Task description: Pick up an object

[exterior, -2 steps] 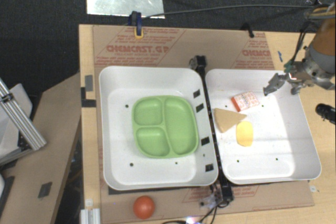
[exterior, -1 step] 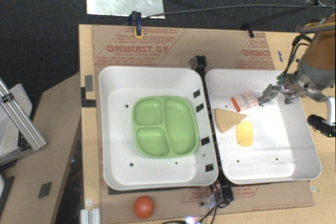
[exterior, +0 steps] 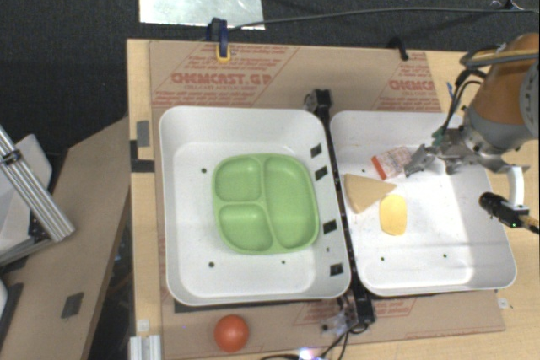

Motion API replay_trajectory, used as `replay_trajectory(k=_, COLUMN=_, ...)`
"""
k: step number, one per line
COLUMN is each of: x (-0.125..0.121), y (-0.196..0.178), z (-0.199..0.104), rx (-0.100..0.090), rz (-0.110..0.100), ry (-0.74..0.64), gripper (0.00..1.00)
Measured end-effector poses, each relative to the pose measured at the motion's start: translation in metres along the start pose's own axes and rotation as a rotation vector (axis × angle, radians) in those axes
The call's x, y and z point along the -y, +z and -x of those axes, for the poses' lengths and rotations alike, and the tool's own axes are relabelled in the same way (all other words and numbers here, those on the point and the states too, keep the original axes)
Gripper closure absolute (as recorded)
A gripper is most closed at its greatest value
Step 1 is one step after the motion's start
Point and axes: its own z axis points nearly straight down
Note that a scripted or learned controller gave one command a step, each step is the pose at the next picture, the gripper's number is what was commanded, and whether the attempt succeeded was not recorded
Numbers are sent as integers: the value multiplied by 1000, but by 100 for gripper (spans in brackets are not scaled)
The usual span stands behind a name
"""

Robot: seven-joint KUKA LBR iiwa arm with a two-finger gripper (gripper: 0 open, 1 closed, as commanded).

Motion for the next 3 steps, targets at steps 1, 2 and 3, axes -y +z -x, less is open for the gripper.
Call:
replay_trajectory(k=1, x=-2, y=-14, z=0, rx=2, rz=6, ry=-1, gripper=100)
replay_trajectory(k=2, x=-6, y=-58, z=-2, rx=1, rz=6, ry=0, gripper=100)
replay_trajectory(k=3, x=-9, y=-122, z=-3, rx=3, rz=8, ry=-1, gripper=100)
